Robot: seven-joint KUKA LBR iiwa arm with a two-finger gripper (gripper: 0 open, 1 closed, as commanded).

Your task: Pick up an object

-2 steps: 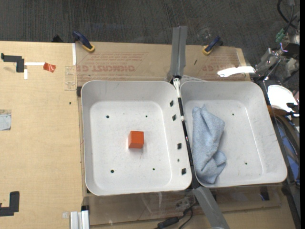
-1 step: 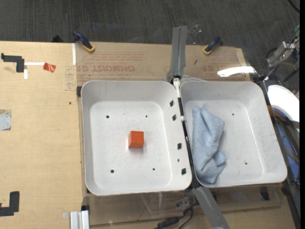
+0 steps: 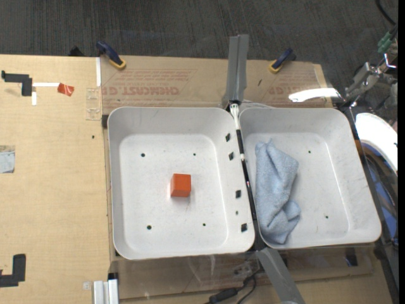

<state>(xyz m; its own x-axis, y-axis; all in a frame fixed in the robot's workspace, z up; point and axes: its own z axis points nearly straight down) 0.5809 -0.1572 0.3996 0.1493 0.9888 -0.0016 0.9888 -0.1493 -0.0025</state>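
Fixed overhead slant across both white bins (image 3: 120,189)

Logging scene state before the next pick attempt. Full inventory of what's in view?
bins: 2, white, side by side on the bench
block: 1, orange-red, middle of the left bin
cloth: 1, light blue-grey, crumpled, left side of the right bin
clamps: 2, blue and yellow, far edge of the cardboard sheet behind the bins
cardboard sheet: 1, brown, under the bins
robot arm: 1, grey-white, partly seen at right edge beside the right bin
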